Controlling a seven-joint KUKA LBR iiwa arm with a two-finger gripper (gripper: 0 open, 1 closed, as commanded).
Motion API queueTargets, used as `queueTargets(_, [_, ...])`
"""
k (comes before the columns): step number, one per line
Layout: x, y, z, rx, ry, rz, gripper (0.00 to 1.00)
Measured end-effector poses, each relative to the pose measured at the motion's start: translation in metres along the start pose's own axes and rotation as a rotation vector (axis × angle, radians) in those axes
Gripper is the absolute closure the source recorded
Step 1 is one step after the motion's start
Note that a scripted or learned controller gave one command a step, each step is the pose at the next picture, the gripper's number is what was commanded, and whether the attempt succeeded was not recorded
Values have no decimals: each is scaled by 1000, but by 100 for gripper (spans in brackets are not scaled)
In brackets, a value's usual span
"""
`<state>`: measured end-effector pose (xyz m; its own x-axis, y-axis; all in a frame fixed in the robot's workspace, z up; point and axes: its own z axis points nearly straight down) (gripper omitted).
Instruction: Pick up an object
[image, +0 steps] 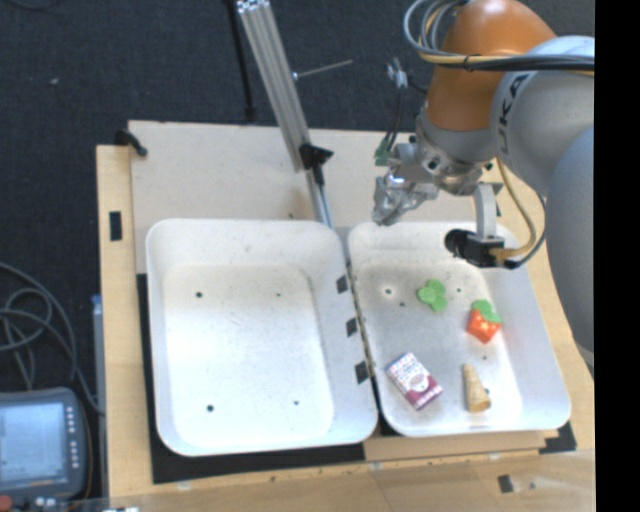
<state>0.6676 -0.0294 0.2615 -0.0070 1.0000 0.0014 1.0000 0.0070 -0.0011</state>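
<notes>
While my arm reaches in from the right, my gripper (388, 212) hangs over the far rim of the right bin (530, 400), near the seam with the left bin (170, 300). From this angle I cannot tell how it is set, and I see nothing caught in it. Four things lie in the right bin, all apart from my gripper: a green piece (432, 294) nearest it, a red and green toy (484, 322) beside that, a pink carton (413, 380) and a tan piece (475, 388) toward the near rim.
</notes>
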Motion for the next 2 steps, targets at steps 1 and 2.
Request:
queueTargets(1, [47, 14, 10, -3, -1, 1, 100])
queueTargets(2, [93, 20, 21, -3, -2, 2, 100])
